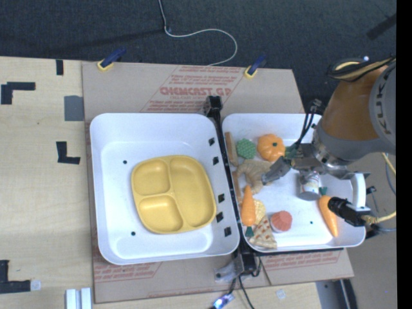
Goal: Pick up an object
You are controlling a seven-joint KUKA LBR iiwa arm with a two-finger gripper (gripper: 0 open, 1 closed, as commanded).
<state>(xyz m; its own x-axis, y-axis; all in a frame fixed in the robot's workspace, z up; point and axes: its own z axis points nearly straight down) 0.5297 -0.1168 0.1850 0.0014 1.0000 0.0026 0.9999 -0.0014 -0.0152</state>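
Note:
My gripper [275,172] hangs low in the right bin [335,238], with the arm coming in from the right. Its tip is over a tan toy piece [252,170] near the bin's left side. Just above it lie an orange pumpkin [271,147] and a green toy [245,149]. Below it, an orange carrot [247,205] lies along the left wall, with a waffle-like piece [263,234] and a red round piece [280,221] nearby. A second carrot [329,216] lies at the right, beside the wrist. Nothing visibly sits between the fingers.
The left bin [109,140] holds a yellow divided plate [172,194]. A black divider with clips [222,172] runs between the bins. Both bins rest on cardboard [193,89], and a white cable [199,34] loops behind them.

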